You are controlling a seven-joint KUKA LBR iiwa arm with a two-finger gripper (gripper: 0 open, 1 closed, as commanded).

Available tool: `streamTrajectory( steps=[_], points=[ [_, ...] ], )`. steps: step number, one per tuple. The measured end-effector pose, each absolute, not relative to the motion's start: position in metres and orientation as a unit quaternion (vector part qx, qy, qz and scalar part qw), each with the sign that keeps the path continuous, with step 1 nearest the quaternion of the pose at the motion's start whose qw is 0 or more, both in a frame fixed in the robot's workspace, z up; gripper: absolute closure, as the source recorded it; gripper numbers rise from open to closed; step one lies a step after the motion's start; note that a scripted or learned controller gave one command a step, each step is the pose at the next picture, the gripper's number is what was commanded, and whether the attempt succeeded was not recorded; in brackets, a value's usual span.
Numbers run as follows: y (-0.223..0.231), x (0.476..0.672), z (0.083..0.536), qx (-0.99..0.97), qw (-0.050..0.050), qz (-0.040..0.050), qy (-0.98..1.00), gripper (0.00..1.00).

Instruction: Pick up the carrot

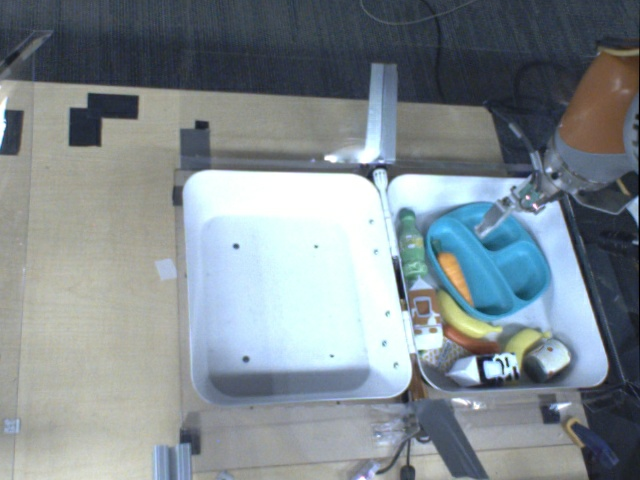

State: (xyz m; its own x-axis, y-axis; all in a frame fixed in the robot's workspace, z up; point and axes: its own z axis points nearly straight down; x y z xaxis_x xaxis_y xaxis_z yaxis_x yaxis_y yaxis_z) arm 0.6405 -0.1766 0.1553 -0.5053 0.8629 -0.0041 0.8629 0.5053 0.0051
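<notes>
Carrot (455,277) lies in the blue dish (510,268) in the right bin (585,298), on the dish's left side, w/ a banana (468,317) just nearer. Gripper (492,220) hangs over the dish's far part — can't tell its finger state. Risk: it's offset right of the carrot, so a straight drop likely hits dish or grabs nothing.

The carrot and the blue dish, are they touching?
Touching. The camera view shows the carrot lying against the left rim of the blue dish, with no gap between them.
</notes>
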Motion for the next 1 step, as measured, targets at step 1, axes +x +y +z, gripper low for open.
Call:
streamTrajectory(
  steps=[1],
  points=[
    [-0.1293,0.6710,0.1882,0.442,0.005,0.0016,0.897,0.00]
  ],
)
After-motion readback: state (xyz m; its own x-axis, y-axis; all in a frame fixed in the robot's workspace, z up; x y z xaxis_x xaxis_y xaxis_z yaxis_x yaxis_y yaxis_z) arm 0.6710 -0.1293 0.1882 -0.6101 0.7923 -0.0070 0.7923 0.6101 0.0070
